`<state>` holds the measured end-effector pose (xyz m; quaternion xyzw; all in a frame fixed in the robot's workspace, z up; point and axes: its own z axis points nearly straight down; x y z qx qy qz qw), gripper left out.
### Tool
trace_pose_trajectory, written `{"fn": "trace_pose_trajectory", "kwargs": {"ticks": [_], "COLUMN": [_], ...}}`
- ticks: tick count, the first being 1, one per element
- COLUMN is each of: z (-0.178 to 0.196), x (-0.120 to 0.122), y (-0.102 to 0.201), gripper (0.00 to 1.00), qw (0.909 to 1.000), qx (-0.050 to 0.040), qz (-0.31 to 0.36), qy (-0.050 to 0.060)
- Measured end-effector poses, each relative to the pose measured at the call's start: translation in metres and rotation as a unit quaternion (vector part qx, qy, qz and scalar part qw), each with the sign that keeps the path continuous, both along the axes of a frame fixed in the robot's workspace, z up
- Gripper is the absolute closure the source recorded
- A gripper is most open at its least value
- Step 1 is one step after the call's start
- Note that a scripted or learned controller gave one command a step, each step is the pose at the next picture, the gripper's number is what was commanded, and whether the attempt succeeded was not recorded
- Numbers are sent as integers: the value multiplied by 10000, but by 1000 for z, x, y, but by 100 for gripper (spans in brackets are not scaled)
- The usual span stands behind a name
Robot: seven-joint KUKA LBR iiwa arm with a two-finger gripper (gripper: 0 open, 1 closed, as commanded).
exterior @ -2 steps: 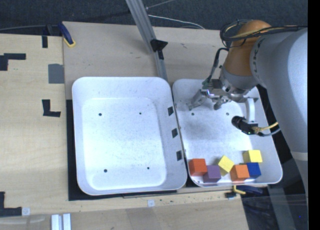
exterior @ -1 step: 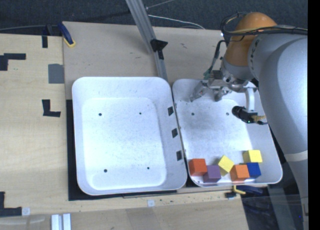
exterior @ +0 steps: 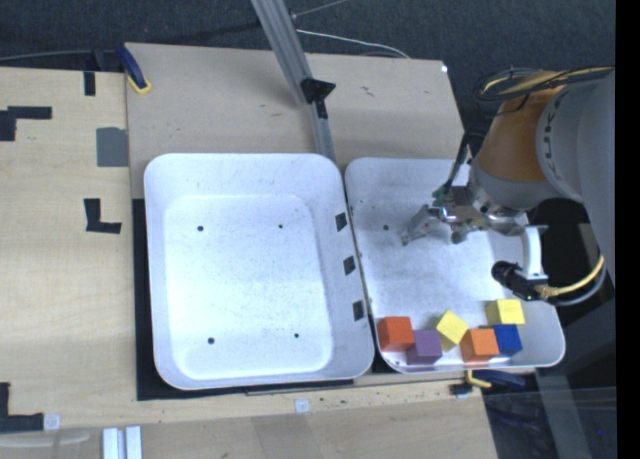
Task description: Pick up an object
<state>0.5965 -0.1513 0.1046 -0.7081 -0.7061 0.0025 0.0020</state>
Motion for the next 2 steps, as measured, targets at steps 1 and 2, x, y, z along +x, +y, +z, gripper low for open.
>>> {"fn": "trace_pose_trajectory", "kwargs": {"ticks": [1, 2], "z": [-13, -13], "x": [82, -64], "y": [-54, 36], "gripper": [0, 0], "qw": [10000, 10000], "qx": [10, 21], "qz": [18, 19], "qy": [-8, 13]}}
